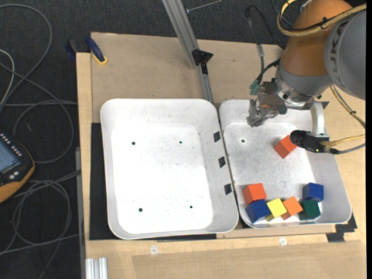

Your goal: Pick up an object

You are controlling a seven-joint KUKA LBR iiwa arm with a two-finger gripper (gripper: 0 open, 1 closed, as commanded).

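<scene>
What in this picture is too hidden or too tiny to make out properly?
- Gripper: fingers too small and dark in the camera view to judge.
- Green block: partly covered by the blue block.
- Arm: cut off by the top and right edges.
- Handheld device: cut off by the left edge.

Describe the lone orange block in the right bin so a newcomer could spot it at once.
Start at the right white bin, the one under the grey arm. Near its middle, apart from the cluster of blocks along the bin's near edge, lies the orange block. It alone sits by itself, tilted, just below the hand.
</scene>
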